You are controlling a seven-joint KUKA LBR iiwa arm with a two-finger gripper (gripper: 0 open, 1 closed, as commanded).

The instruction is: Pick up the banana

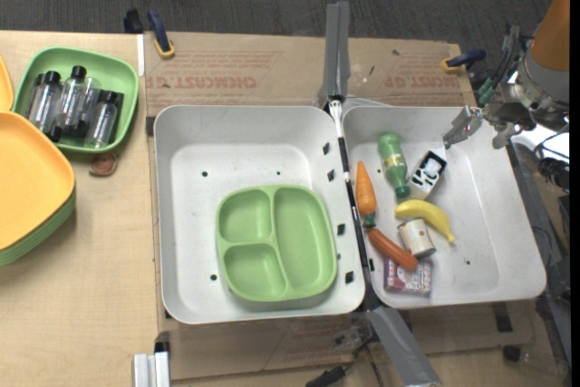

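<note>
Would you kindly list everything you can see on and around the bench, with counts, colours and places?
banana: 1, yellow, right bin, middle
green bottle: 1, green, right bin, upper left
carrots: 2, orange, along the right bin's left wall, one above the other
small can: 1, white and brown, just below the banana
black-and-white box: 1, right of the green bottle
packet: 1, red and white, right bin, lower left
divided tray: 1, light green, left bin
bins: 2, white, side by side
green dish: 1, holding clear black-capped bottles, far left
plates: stack, yellow over green, left edge
clamps: 2, blue and yellow, on the cardboard's far edge
gripper: 1, metal, over the right bin's upper right rim, open
</note>
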